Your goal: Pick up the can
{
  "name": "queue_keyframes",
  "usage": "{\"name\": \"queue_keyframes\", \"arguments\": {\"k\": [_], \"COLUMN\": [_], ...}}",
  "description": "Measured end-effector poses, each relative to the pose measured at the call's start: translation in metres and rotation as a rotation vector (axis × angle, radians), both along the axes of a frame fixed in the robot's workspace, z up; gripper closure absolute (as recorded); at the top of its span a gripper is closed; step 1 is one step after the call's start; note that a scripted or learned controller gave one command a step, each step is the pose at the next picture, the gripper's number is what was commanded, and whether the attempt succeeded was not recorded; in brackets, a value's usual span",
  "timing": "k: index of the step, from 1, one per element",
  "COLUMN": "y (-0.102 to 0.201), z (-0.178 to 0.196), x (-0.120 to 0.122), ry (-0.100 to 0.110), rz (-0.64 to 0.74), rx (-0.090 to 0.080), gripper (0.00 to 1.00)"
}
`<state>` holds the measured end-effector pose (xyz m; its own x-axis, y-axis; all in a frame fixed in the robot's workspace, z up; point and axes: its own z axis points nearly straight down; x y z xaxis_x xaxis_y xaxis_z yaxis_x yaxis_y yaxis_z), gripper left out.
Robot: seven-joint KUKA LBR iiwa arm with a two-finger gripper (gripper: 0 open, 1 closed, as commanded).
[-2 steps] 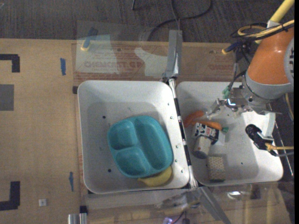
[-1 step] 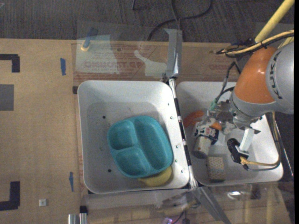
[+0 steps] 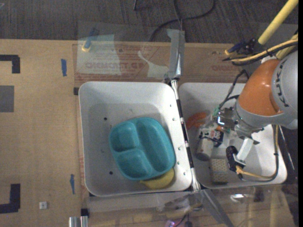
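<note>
I can read two things. Part of "KUKA", in dark letters, runs along the grey arm [image 3: 291,86] just above the gripper [image 3: 215,135]. Far to the gripper's upper left, the clear sheet [image 3: 118,60] carries mirrored print I cannot make out.

Glossy teal plastic tray [image 3: 141,148]; smooth white bins [image 3: 94,126]; matt cardboard bench [image 3: 38,141].

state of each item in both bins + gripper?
Teal tray: flat, right way up, in left bin.
Yellow item: partly under the tray's near edge.
Can: in right bin, below the gripper; grasp unclear.
Orange item: resting by the right bin's left wall.
Sponge-like block: lying flat near the right bin's front.
</note>
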<state>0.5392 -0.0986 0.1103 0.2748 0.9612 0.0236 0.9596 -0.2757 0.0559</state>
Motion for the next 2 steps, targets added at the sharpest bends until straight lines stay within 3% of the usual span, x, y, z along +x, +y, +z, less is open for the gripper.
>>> {"name": "queue_keyframes", "arguments": {"k": [1,2], "y": [-0.002,-0.005], "z": [-0.001,0.009], "x": [-0.035,-0.035], "ry": [-0.017,-0.018], "rz": [-0.132,-0.141], "rx": [-0.006,-0.006], "gripper": [0.00,1.00]}}
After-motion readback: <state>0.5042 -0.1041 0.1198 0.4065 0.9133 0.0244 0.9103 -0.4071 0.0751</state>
